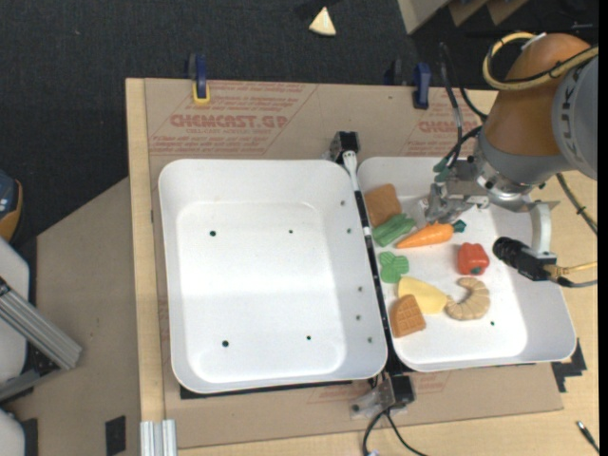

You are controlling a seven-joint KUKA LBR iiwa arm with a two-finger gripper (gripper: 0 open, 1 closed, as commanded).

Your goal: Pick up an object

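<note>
Orange plastic marks the likeliest target: a toy carrot (426, 237) lying in the right bin (541, 335), toward its 11 o'clock part, directly under the tool (446, 202). Whether the tool is released or clenched cannot be told here, since the wrist hides it. The carrot's long axis runs roughly from 8 o'clock to 2 o'clock, almost level across the view, with the thick end toward 3 o'clock and the pointed tip toward 9 o'clock, close to a green vegetable piece (392, 229). To do this step well, I judge the tool should close across the carrot's short width, near its thicker half, rather than along its length, and come straight down so it does not nudge the brown bread slice (383, 202) at 10 o'clock or the red pepper (472, 257) at 4 o'clock. The left bin (256, 183) sits beside it on the worktop (152, 141).
</note>
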